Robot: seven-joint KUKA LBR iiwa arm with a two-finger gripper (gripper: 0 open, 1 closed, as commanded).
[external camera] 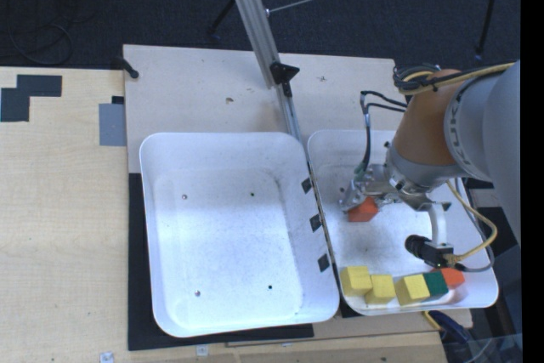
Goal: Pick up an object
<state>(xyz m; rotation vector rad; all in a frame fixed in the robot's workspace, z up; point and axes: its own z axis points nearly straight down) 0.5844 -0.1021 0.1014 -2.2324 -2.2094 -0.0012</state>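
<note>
Fingers mostly hidden under wrist; opening impossible to tell. Gripper (364, 198) over right bin (476, 295), touching orange block (363, 212) directly beneath; grasp unconfirmed.

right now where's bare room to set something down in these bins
The left bin has bare floor from wall to wall. The right bin is crowded: gripper over an orange block mid-bin, yellow blocks along the near wall. A small patch lies between.
</note>
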